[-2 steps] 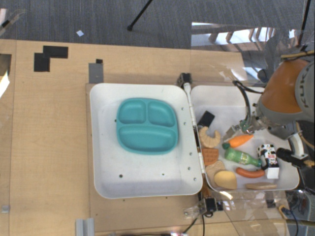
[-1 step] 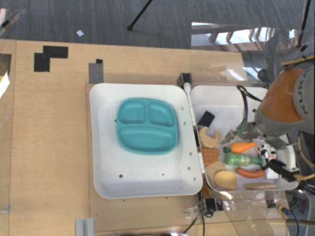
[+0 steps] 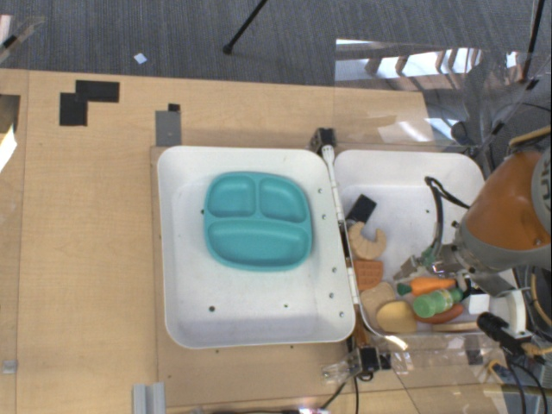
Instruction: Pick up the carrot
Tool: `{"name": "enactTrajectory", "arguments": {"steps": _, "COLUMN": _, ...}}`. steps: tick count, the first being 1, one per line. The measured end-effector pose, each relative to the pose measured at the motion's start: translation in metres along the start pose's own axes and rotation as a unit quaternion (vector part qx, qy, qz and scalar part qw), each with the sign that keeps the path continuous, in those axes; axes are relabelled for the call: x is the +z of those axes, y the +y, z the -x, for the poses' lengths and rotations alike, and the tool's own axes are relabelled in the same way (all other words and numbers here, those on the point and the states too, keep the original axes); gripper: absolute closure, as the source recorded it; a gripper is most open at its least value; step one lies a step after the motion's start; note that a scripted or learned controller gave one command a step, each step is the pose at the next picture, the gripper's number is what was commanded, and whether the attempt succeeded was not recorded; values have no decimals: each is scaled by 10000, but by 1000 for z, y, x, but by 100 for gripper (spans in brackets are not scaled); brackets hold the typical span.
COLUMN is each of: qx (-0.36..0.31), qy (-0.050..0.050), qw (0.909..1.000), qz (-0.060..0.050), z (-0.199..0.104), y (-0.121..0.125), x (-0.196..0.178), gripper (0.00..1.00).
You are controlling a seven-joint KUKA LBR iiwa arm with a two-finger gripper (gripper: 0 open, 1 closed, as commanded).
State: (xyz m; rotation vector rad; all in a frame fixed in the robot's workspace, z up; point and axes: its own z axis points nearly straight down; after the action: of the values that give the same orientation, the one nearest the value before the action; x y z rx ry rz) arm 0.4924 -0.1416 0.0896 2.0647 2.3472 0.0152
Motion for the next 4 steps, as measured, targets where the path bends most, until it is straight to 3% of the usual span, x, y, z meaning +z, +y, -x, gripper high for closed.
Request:
{"name": "enactTrajectory", "arguments": {"steps": 1, "qx": -40, "qy": 0, "qw": 10000, "qz": 47, "z": -2, "y": 5, "x": -12, "gripper": 100}}
{"name": "enactTrajectory", "arguments": {"steps": 2, "qx": 443, "qy": 14, "qw": 9990, "qz": 17, "z": -48, "y": 86, "x": -124, "gripper": 100}}
{"name": "enactTrajectory", "arguments": {"steps": 3, "qx": 477, "qy": 10, "qw": 9989, "qz": -40, "z": -45, "y": 82, "x": -119, "gripper": 0}}
{"name": "enactTrajectory", "arguments": {"steps": 4, "qx": 380, "qy": 11, "qw": 9993, "qz": -52, "z": 4, "y": 28, "x": -2, "gripper": 0}}
